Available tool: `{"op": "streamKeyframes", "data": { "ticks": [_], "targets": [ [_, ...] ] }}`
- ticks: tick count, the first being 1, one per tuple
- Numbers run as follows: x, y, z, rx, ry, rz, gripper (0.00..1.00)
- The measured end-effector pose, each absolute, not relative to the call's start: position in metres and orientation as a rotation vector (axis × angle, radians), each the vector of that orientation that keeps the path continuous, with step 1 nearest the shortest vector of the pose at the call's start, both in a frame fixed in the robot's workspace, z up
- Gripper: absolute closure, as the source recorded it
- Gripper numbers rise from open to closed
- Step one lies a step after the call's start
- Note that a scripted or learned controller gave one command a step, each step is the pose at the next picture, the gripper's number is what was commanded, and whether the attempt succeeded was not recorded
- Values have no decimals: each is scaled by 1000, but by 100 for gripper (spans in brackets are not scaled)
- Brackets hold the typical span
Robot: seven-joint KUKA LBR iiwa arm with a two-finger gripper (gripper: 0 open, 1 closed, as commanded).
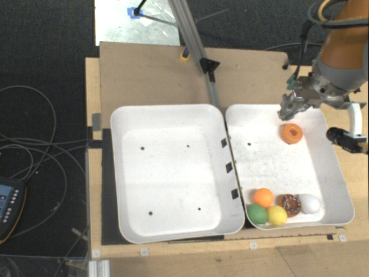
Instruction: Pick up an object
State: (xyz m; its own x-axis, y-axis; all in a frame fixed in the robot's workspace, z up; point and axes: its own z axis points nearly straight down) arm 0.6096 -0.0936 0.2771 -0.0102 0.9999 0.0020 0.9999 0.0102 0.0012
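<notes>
Jaws' state can't be told; gripper (287, 112) hangs just above the orange ring (292, 133) in the right bin (328, 172), well apart from the fruit cluster (268, 208).

A slanted metal pole (190, 33) crosses the brown bench top (150, 74) above the bins. Black cables (34, 149) loop over the dark floor at left, near a handheld control pendant (8, 203) with a lit screen.
</notes>
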Motion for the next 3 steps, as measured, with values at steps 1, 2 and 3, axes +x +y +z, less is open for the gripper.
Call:
{"op": "streamKeyframes", "data": {
  "ticks": [1, 2, 3],
  "targets": [
    [619, -41, 267, -2210, -2233, -4, 100],
    [613, 8, 250, -2210, -2231, -2, 100],
    [619, 61, 239, -2210, -2232, -3, 100]
  ]
}}
